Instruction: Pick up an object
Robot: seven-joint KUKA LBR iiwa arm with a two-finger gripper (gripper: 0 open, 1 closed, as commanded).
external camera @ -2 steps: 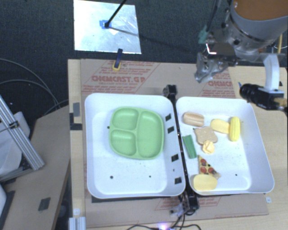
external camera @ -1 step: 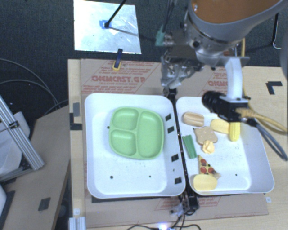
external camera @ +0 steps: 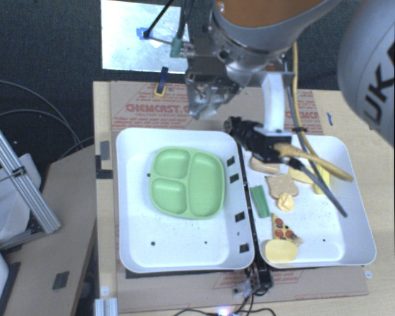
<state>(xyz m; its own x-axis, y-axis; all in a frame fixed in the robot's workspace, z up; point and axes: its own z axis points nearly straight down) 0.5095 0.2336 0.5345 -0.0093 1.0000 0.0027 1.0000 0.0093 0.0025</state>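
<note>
Near to far, right bin [external camera: 355, 244]: pizza slice [external camera: 282, 231], green stick [external camera: 260, 200], bread slice [external camera: 282, 184], banana [external camera: 313, 159]. Left bin [external camera: 133, 244]: green divided plate [external camera: 187, 182]. Gripper [external camera: 207, 102] beyond bins, over tabletop [external camera: 148, 105]; jaws state unreadable.

One fixed camera looks down at a slant from above the counter [external camera: 105, 185] — near enough that the two white bins [external camera: 133, 247] fill the frame's middle and lower half — with the arm [external camera: 271, 18] looming large along the top and upper right.
</note>
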